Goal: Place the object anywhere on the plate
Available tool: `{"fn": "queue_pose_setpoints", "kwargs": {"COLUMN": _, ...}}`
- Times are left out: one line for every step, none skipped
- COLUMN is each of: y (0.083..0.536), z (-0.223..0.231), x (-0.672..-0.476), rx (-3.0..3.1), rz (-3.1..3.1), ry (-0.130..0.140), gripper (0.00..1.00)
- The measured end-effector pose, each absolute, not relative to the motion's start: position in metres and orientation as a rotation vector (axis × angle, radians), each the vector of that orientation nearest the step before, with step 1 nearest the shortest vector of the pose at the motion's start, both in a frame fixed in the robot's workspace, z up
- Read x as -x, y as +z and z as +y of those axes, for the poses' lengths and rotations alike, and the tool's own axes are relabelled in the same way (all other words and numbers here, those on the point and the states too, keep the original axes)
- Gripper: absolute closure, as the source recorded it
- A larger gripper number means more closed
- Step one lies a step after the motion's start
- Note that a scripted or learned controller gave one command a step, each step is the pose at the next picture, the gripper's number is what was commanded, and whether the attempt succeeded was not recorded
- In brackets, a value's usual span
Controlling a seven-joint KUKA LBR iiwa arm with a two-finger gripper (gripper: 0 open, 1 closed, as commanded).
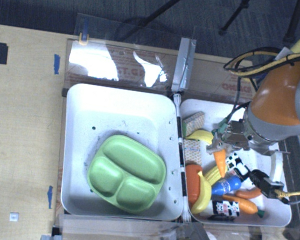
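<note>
Camera view, looking down on both white bins. Left bin [81,108] carries the green plate [127,172], three-compartment, set at a slant toward the near side, nothing on it. Right bin [282,217] packed with toy food and oddments: yellow banana [201,196] along the left wall, a second small yellow piece [200,135] farther back, orange carrot [220,162] standing up near the middle, another carrot [248,206] lying near the front rim, blue piece [227,186], black-and-white patterned item [236,165], red-orange piece [192,182].

Arm [279,105] over the right bin, wrist hanging above the back of the pile. Gripper [225,136] low among the clutter, close to the small yellow piece and the upright carrot. Finger state not resolvable: tips merge with the objects beneath; cannot tell open or closed. Nothing seen lifted between them.

Judged step: pick phase, not yet transfer. Plate bare, so placing not begun. Target object not identifiable with certainty; likeliest the upright carrot or the small yellow piece, both just beside the tips.

Next move calls for: a secure closure on one item only, a straight lift clear of neighbours and of the divider wall, then travel left over the plate and release. Crowding makes a double grab or a slip plausible.
</note>
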State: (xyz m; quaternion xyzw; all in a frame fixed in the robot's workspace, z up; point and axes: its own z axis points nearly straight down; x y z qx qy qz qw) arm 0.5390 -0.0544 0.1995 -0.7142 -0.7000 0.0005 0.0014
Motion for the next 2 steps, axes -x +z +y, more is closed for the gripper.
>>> {"fn": "queue_pose_setpoints", "kwargs": {"y": 0.184, "z": 0.000, "x": -0.539, "rx": 2.089, "rz": -2.343, "ry": 0.002, "gripper": 1.00}}
{"fn": "queue_pose_setpoints", "kwargs": {"y": 0.184, "z": 0.041, "x": -0.559, "rx": 1.991, "rz": -2.431, "ry": -0.001, "gripper": 1.00}}
